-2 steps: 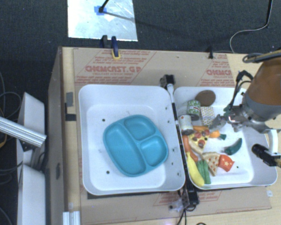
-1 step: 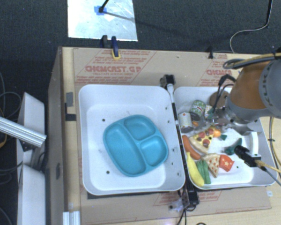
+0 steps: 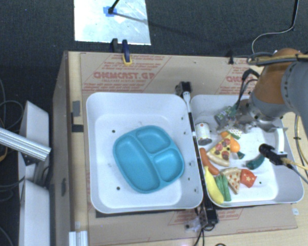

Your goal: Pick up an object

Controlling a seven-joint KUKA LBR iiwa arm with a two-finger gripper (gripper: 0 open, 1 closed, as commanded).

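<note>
Surface with two white bins [image 3: 195, 102], toy food piled in the right one.
Gripper [image 3: 227, 118] just above the pizza slice [image 3: 220, 150]; finger state unreadable.

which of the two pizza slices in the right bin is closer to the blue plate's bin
The pizza slice with dark round toppings, lying by the divider. The other slice, with green strips on it, lies lower and farther right, beside the red piece.
</note>
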